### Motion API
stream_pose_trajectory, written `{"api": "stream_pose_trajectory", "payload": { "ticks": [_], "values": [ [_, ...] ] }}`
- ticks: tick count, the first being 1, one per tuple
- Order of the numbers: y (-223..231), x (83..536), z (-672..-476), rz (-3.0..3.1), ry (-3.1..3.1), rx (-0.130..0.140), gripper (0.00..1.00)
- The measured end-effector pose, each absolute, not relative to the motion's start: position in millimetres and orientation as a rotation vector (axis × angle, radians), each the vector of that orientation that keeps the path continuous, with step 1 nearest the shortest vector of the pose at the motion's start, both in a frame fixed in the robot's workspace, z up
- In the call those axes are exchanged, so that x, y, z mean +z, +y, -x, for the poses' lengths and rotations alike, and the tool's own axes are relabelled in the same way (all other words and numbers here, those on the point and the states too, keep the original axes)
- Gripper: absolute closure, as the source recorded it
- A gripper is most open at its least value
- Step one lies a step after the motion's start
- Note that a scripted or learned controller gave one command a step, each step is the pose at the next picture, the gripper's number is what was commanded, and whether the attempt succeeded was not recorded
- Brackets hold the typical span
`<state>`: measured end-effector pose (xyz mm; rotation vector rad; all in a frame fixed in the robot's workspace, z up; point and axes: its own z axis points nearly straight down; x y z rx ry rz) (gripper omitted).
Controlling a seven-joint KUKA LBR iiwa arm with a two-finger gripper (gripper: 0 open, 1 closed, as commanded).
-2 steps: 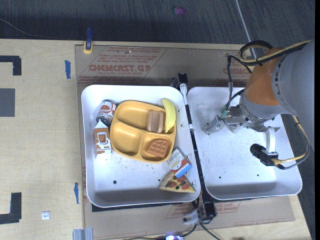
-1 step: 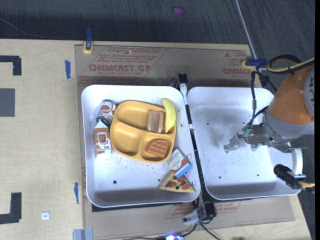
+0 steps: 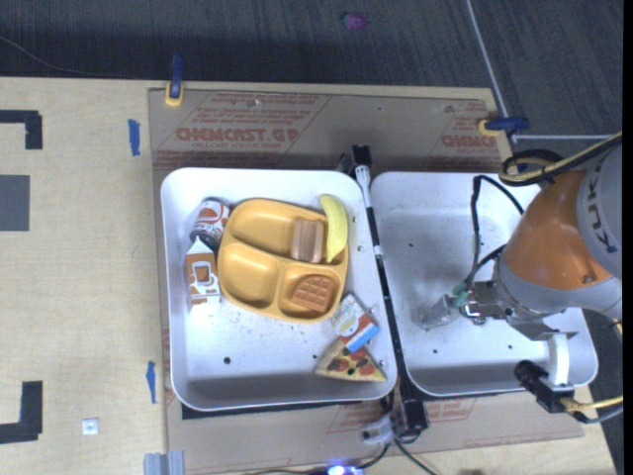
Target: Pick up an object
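My gripper (image 3: 435, 315) is low over the floor of the right bin (image 3: 425, 231), near its middle, with the grey and orange arm (image 3: 559, 245) reaching in from the right. I see nothing lying next to it. The objects lie in the left bin (image 3: 252, 364): a yellow divided tray (image 3: 259, 265) holding a brown block (image 3: 307, 237) and a waffle piece (image 3: 315, 292), a banana (image 3: 336, 226) on the tray's right rim, a can (image 3: 208, 223), an orange and white box (image 3: 201, 277), a pizza slice (image 3: 351, 364) and a small white and blue packet (image 3: 354, 327).
The raised rims where the two bins meet (image 3: 381, 285) run between the gripper and the objects. A black cable (image 3: 485, 216) loops over the right bin beside the arm. Blue clamps (image 3: 506, 124) hold the brown board at the back.
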<state>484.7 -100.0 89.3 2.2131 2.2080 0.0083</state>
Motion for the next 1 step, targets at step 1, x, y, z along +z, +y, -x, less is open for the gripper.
{"api": "stream_pose_trajectory", "payload": {
  "ticks": [1],
  "values": [
    [-96.2,89.1,-483.7,-2.211,2.203,0.007,0.00]
  ]
}}
